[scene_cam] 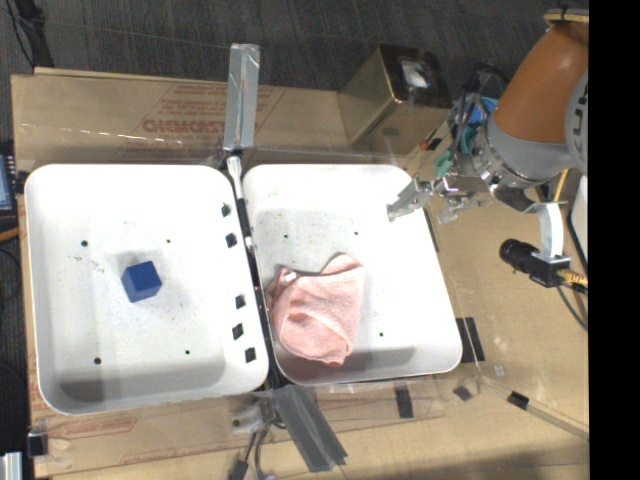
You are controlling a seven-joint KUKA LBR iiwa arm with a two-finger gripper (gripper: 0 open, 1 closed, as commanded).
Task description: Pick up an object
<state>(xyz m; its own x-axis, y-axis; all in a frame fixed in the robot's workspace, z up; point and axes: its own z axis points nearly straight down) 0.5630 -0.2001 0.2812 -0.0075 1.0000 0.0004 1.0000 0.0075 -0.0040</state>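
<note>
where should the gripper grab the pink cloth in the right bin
Probably the raised fold along the top edge of the pink cloth, coming straight down from above. The cloth lies crumpled and mostly flat on the right bin floor, so its sides offer no hold; the bunched ridge gives something to pinch. The gripper sits over the bin's upper right rim.

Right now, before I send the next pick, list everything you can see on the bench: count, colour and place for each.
bins: two, white, shallow, side by side across the bench
cube: one, blue, in the left-hand bin, left of its middle
cloth: one, pink, crumpled, in the right-hand bin, toward its near left side
box: one, brown cardboard, behind the right-hand bin
cardboard sheet: one, brown with red print, under and behind the bins
arm: one, grey with an orange band, reaching in from the right
hand: one, metal, over the far right corner of the right-hand bin, nothing seen between its fingers
</note>
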